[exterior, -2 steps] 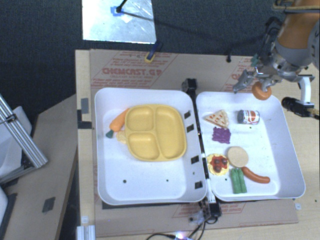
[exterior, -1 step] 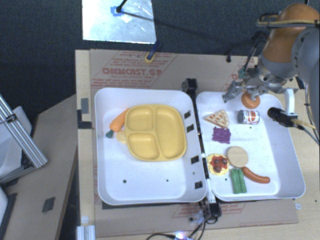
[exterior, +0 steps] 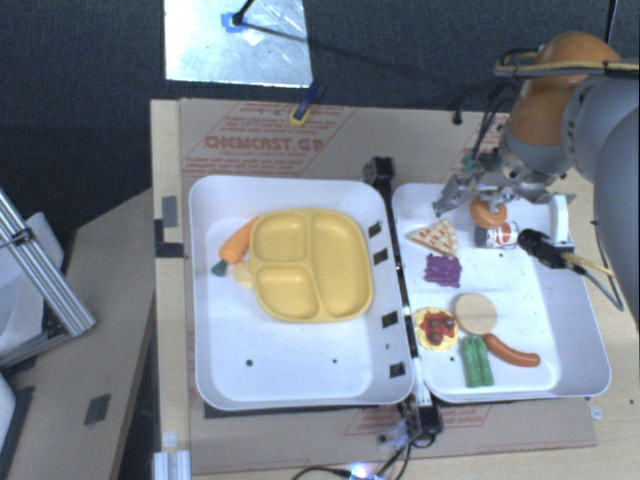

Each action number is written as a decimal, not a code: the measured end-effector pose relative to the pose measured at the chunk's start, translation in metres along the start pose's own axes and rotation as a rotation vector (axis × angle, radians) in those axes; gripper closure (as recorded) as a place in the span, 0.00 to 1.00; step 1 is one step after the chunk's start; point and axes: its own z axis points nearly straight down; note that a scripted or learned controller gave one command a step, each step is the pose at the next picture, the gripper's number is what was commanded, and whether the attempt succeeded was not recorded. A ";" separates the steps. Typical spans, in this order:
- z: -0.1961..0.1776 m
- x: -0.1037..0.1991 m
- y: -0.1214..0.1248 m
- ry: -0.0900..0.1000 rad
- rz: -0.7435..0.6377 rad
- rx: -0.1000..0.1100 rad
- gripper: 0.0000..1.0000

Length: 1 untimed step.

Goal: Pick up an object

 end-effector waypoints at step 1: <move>0.005 -0.001 0.001 -0.002 0.003 -0.002 0.00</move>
